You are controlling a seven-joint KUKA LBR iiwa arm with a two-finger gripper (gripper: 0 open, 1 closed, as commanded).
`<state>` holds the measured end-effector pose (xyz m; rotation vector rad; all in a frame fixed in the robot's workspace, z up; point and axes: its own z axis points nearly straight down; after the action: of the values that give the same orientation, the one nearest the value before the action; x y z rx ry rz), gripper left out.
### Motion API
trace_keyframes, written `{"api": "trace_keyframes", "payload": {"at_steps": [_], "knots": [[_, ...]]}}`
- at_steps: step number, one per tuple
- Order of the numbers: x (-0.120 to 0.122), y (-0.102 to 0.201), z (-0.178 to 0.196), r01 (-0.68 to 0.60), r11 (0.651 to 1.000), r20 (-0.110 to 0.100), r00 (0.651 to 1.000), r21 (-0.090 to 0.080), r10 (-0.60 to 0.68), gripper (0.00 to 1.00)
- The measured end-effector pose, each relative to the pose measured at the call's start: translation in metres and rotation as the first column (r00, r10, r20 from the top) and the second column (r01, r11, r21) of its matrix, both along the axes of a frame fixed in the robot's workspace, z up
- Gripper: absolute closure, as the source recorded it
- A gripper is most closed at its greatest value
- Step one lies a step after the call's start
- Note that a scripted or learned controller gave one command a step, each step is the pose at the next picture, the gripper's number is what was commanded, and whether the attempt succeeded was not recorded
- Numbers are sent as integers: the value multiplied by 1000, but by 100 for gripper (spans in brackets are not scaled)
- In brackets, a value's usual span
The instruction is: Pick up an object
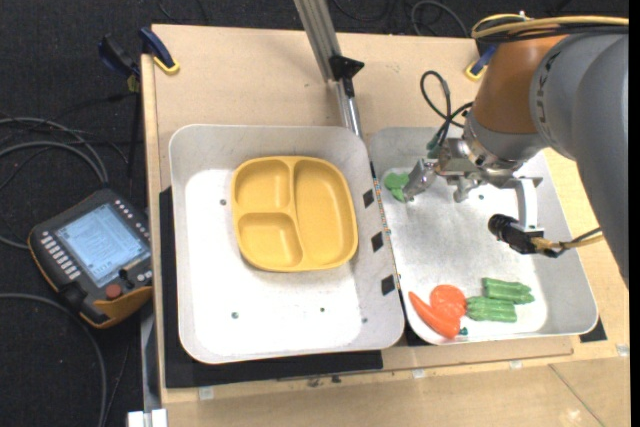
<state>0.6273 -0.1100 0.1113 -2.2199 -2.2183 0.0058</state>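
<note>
I count two white bins side by side on the counter (250,65). The left bin (200,315) holds one yellow tray (296,213) with three compartments, sitting near its middle with bare floor on every side. The right bin (470,235) holds four small things: one green piece (397,183) at its upper left, close to the wall shared with the other bin, and along the near edge one red tomato (448,298), one orange carrot (428,313) touching it, and two green pods (500,300) lying together just right of the tomato. The middle of the right bin is bare. My pincer (425,177) is low over the upper left of the right bin, just right of the green piece; I cannot tell whether its fingers are spread or closed, or whether they touch the piece. The arm (545,85) covers the bin's upper right corner. One teach pendant (92,250) lies on the floor, left of the counter.
</note>
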Motion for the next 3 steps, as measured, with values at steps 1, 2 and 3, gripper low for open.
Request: {"api": "trace_keyframes", "payload": {"at_steps": [1, 2, 3], "knots": [[2, 0, 13, 0, 1000, 6, 1000, 0, 0, 100], [9, 6, 74, -4, 1000, 12, 1000, -1, 4, 100], [2, 9, 122, -3, 1000, 11, 1000, -1, 3, 100]]}}
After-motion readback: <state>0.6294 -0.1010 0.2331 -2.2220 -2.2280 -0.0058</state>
